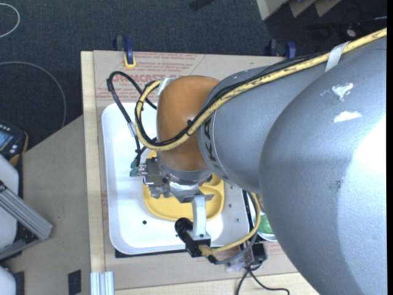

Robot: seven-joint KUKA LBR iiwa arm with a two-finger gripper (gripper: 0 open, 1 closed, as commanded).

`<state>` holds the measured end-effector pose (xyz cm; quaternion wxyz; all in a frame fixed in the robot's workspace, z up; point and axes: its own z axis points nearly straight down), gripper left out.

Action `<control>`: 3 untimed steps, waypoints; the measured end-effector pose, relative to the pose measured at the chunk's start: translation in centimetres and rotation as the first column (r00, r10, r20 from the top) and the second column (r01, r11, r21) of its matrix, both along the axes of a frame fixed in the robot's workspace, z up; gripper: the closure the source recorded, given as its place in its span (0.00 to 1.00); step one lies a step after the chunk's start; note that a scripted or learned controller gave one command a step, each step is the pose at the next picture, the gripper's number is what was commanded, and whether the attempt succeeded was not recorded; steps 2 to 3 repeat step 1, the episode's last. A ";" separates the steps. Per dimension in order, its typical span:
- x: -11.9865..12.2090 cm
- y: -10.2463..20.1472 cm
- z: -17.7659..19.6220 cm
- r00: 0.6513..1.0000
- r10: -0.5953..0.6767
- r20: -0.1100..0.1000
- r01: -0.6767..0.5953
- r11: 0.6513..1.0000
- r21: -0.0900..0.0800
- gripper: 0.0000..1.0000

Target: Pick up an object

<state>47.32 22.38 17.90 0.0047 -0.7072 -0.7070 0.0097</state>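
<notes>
end effector — hidden under wrist | yellow object [161, 205] — partly covered | right bin [253, 209] — mostly hidden

Yellow object [161, 206], seemingly; white bin [123, 183]

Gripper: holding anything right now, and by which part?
Cannot tell. The arm hides the gripper, low over a yellow object in the left bin.

Robotics lab: KUKA arm [295, 140], wooden bench [92, 165], white bin [120, 183], dark carpet [61, 17].
</notes>
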 end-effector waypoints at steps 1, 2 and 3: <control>0.8 0.1 13.3 0.999 0.002 0.033 -0.003 1.000 0.014 1.00; 0.8 0.1 13.3 0.999 0.002 0.033 -0.003 1.000 0.014 1.00; 0.8 0.1 13.3 0.999 0.002 0.033 -0.003 1.000 0.014 1.00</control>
